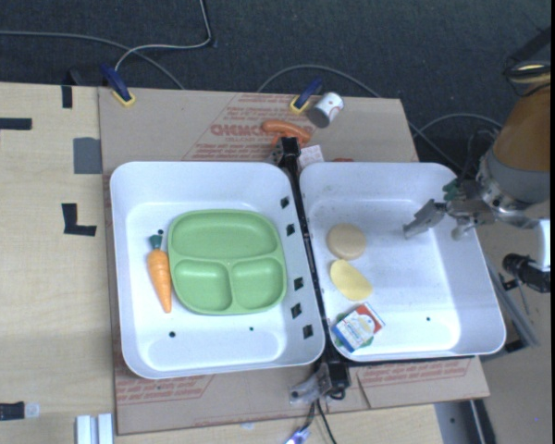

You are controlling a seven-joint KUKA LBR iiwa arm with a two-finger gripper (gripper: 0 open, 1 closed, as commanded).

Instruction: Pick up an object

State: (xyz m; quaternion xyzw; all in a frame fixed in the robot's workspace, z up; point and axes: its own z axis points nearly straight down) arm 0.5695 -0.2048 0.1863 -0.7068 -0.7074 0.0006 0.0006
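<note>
Jaws over right bin; round cookie well left.

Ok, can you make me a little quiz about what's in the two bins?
1. True or false: the carrot lies in the left bin.
2. What sits beside the carrot? A) green tray B) blue cup C) red ball
3. How many things lie in the right bin?

Key: 1 true. 2 A. 3 three: a tan cookie, a yellow piece and a small packet.
</note>
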